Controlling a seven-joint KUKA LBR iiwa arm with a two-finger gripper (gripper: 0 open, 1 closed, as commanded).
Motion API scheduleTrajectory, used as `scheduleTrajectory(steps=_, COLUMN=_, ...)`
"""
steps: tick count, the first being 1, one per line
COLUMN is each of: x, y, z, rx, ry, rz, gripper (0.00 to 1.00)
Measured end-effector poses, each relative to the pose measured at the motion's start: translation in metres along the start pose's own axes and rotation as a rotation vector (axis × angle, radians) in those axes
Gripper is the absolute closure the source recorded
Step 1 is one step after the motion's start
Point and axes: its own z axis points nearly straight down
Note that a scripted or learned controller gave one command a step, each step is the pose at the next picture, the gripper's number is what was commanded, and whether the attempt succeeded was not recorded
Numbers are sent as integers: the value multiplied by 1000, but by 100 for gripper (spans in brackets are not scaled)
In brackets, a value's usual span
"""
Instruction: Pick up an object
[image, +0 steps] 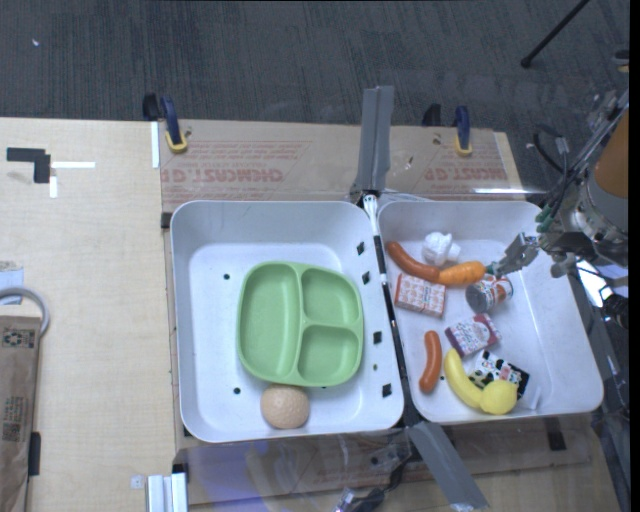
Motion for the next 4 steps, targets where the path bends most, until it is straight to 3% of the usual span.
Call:
scheduleTrajectory(steps=1, x=-7, y=14, z=125, rx=0, ry=0, rz=64, gripper=0)
scheduleTrajectory(steps=2, x=-8, y=14, z=116, rx=1, ry=0, rz=69, gripper=100)
scheduleTrajectory(steps=3, x=-8, y=14, z=116, rx=1, ry=0, rz=69, gripper=0)
scheduleTrajectory(steps=4, x=-8, y=14, z=116, rx=1, ry=0, rz=69, gripper=0)
